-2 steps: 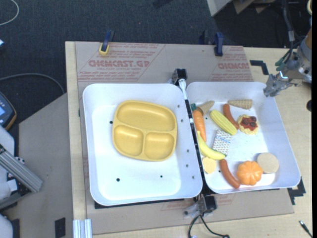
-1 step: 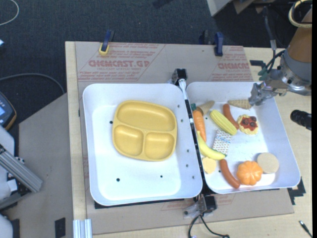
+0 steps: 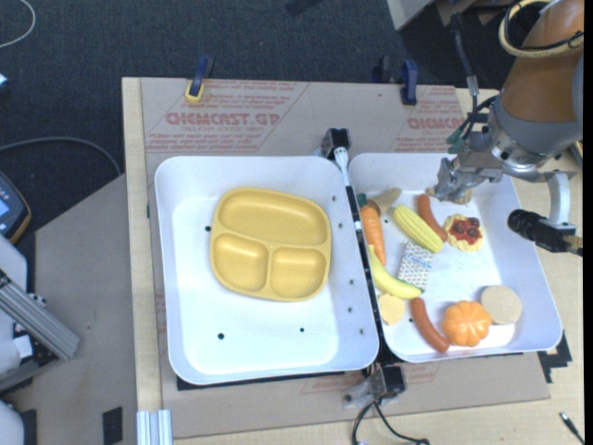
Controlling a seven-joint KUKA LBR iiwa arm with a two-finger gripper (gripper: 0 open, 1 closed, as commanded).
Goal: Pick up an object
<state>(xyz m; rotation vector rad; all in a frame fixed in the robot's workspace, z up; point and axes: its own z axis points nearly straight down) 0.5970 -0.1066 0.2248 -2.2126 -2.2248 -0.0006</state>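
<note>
The gripper (image 3: 456,185) hangs over the far part of the right bin (image 3: 533,290), its dark fingers pointing down at the bin floor; from this slant I cannot tell whether they stand wide or narrow, and nothing shows between them. The arm (image 3: 542,72) rises up and to the right of it, orange band uppermost.

The step in hand looks like the approach: the tool is over the pile but nothing is lifted yet. The candidates all lie nearer the camera than the gripper. Closest, just below and a little left of it, is a red sausage (image 3: 428,215), with the corn (image 3: 416,228) touching its left side. Just below and to the right sits the small pizza (image 3: 463,231). Farther left lies the carrot (image 3: 372,230), along the bin's left wall, and below that the banana (image 3: 393,280) and a patterned packet (image 3: 416,265). Well below the gripper, near the front rim, are a second sausage (image 3: 426,324), the pumpkin (image 3: 466,323) and a pale round cookie (image 3: 501,303) (touching the pumpkin, it seems).

The yellow tray (image 3: 271,243) fills the left bin (image 3: 185,276), well to the gripper's left.

The next move, as I judge it, calls for a short shift toward the camera and a straight descent. The near sausage is the handiest target, though the corn pressed against it leaves little room for a finger on that side.
</note>
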